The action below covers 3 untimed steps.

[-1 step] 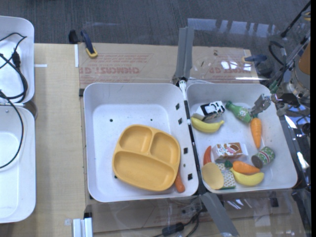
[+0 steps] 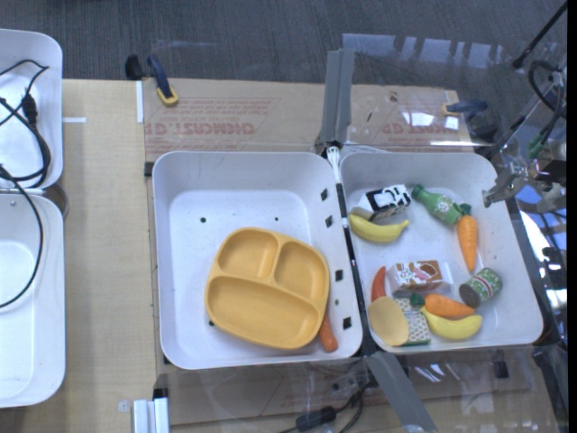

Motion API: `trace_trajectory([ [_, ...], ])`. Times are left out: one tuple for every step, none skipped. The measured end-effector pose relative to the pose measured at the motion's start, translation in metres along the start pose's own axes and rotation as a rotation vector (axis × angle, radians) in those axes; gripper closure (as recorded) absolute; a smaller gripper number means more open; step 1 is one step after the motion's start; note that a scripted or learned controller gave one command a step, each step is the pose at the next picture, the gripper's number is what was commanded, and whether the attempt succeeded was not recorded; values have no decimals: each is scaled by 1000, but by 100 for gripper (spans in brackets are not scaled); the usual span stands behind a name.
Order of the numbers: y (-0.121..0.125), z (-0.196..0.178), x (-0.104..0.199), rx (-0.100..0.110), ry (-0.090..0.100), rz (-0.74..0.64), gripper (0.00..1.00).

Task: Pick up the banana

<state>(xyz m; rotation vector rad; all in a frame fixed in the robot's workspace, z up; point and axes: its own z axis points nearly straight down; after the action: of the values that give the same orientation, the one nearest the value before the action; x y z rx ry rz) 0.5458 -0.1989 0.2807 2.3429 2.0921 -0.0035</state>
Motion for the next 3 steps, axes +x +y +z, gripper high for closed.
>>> trace_trajectory([
  [6,9,24,3,1,61,0],
  [1,126,75,3,2,-97,0],
  [61,169,27,-10,1,165,0],
])
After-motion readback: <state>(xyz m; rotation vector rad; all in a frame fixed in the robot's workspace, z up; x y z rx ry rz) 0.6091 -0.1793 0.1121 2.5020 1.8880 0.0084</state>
